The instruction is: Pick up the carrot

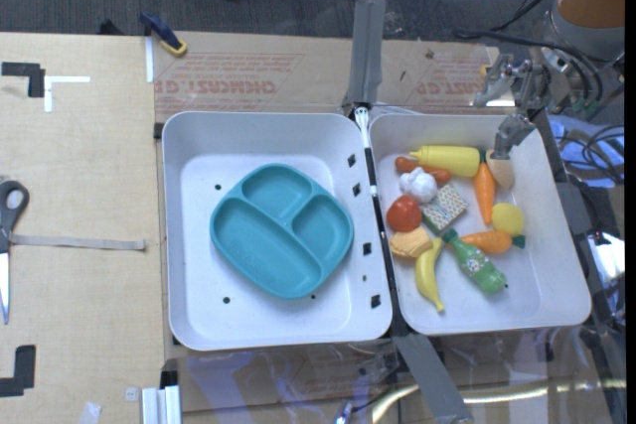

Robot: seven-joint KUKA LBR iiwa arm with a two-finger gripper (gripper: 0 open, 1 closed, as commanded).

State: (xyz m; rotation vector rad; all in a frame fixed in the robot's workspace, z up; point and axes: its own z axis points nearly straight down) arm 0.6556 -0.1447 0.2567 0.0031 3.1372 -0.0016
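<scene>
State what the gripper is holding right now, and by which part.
Nothing visibly held. The gripper hangs above the top end of the carrot in the right bin, with nothing seen between its jaws.

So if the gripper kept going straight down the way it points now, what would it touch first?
Probably the top end of the upright carrot just below the gripper, though height is hard to judge from this view.

Orange carrot (pixel 484 193) lengthwise in right bin's far part, among toy foods

carrot (pixel 484 193) crowded (lemon (pixel 508 217), cracker (pixel 444 206) flanking), open above
</scene>
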